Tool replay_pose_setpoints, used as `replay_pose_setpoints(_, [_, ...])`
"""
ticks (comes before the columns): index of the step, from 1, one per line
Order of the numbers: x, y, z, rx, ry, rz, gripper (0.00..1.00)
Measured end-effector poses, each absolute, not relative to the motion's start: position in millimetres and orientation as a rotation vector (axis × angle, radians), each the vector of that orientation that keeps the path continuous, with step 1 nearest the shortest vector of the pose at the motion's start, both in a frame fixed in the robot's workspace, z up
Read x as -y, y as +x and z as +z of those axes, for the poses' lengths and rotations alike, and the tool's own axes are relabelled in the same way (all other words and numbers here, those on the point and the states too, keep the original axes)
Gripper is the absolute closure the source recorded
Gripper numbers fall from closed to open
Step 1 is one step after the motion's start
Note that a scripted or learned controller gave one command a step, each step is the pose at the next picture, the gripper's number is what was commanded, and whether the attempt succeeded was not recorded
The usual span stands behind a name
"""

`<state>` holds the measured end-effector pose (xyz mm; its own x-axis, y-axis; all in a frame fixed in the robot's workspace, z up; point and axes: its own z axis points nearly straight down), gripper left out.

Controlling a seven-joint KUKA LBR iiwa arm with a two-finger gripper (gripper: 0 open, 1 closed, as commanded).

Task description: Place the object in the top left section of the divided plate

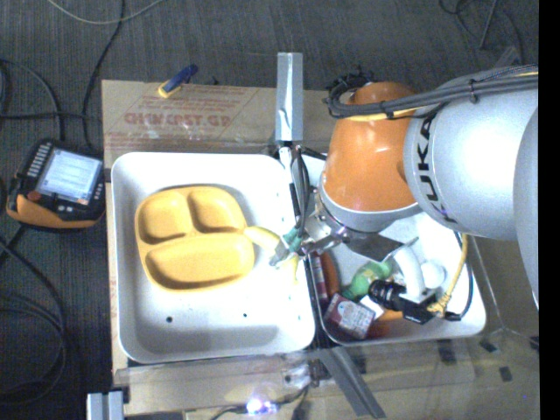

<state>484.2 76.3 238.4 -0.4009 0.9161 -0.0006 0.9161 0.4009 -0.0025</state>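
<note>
— White bin floor is lying bare just below my gripper (289,245); the left bin (175,339) is giving me that much. I'm hovering at its right side, close by the shared wall (308,304) that is dividing it from the right bin (468,318).

— Are you holding the thing?

— I'm not able to tell whether I'm closed on it. The pale yellow object (261,234) is sitting right at my tip, and it is touching or overlapping the right rim of the divided plate (197,265).

— So what is worrying you?

— Letting go too early. From here it is looking likelier to drop into the large lower section, into the top right section (217,208), or onto the floor beside the plate. If my hold is proving loose, the ridges between sections may be knocking the object off as I'm crossing them.

— And room?

— Leftward, nothing is standing above the plate, so the way to the top left section (164,217) is looking open. Behind me, the right bin is crowding up with a green thing (363,280) and a dark red packet (350,315), so I'm judging that any retreat should be going upward first. Farther off, the left bin's far wall is running near the plate's left rim, and overshooting is risking a bump there.
</note>
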Motion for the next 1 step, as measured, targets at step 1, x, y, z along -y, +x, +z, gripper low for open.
replay_pose_setpoints(1, [-120.9,552.7,247.1,2.866,-1.284,0.004,1.00])
